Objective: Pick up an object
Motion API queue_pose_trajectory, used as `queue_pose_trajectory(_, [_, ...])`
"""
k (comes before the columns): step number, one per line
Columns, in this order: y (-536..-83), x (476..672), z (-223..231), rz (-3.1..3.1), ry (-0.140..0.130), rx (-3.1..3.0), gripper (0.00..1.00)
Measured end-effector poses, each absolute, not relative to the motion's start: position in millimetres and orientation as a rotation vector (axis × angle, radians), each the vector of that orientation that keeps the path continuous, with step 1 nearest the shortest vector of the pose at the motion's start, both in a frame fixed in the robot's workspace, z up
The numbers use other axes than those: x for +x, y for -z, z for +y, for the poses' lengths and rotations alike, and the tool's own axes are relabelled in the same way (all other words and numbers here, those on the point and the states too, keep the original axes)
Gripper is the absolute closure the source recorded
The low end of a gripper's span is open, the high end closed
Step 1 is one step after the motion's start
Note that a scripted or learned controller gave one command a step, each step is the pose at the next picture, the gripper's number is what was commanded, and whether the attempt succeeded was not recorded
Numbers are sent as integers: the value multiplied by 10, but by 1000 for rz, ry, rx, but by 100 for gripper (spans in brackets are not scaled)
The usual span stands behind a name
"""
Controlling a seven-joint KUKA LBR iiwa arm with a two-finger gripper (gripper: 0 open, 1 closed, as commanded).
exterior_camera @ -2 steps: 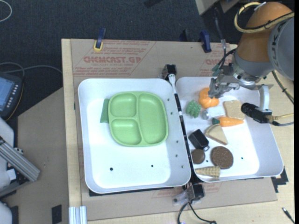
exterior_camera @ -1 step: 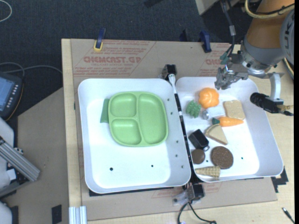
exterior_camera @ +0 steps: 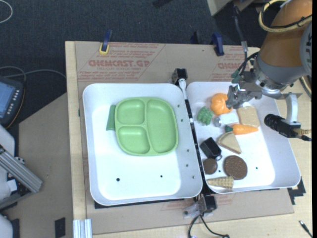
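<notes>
A brown cardboard sheet printed with red lettering is spread over the bench and held at its far edge by a yellow clamp and a blue clamp. Dark carpet is seen beyond.

The end effector hung over the far part of the right bin, hemmed in closely. An orange fruit sat just to its left, a pale bread slice and a carrot just in front of it, and a green broccoli piece lay beyond the fruit. Nearer the front, a sandwich wedge, a black block, two brown cookies and a cone crowded the bin's left half. To its right the white floor lay bare. Far to its left, a green divided plate took up the left bin, with open floor in front of it.
</notes>
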State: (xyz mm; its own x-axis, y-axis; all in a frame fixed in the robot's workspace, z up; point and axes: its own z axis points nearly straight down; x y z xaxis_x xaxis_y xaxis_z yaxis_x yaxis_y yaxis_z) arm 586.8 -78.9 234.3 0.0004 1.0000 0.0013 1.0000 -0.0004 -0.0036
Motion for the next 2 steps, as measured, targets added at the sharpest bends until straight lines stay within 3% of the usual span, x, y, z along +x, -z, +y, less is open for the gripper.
queue_pose_trajectory(1, [-2332,5554,-701,-2218,-3,-2220,100])
queue_pose_trajectory(2, [-2145,5595,-757,-2218,-4,-2221,100])
